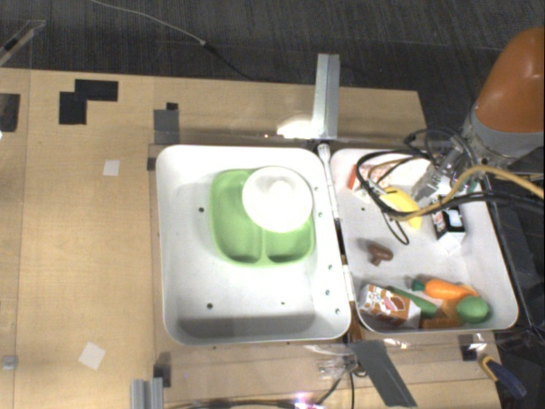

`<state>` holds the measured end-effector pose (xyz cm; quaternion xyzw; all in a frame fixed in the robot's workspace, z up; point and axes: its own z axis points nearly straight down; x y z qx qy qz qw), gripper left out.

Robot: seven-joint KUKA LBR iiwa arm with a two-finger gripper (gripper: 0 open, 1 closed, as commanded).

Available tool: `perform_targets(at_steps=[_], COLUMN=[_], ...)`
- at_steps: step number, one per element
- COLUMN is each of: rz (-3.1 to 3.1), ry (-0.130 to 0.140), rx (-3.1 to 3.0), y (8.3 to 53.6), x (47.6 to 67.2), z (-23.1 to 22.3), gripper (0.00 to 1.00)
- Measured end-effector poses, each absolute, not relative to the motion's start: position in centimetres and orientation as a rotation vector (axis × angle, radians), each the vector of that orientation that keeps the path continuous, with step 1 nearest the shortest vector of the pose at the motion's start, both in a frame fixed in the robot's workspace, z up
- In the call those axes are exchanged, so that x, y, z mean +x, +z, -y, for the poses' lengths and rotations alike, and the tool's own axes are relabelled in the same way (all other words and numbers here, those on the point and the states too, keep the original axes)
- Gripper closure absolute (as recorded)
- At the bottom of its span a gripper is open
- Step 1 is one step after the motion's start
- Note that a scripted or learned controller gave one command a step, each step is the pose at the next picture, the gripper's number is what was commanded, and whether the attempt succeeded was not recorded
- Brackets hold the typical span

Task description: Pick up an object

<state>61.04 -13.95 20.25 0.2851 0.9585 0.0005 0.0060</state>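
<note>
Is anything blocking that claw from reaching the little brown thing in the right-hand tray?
Nothing visible blocks it. The small brown object lies alone on bare tray floor in the right bin. The gripper hangs above the bin's far part, with looping black cables and a yellow object beside it.

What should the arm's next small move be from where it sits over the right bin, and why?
Probably a short drop onto the yellow object in the right bin. The gripper hangs at that bin's far end, right beside it, among cables, with nothing visibly between its fingers. The brown piece and carrot lie farther toward the near end, so the yellow one looks the closest try.
</note>
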Motion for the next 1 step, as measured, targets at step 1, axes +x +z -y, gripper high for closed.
perform_targets(at_steps=[1], rz=[-2.951], ry=[0.004], rx=[1.045], y=[23.16], x=[65.29], z=[13.40], gripper=[1.00])
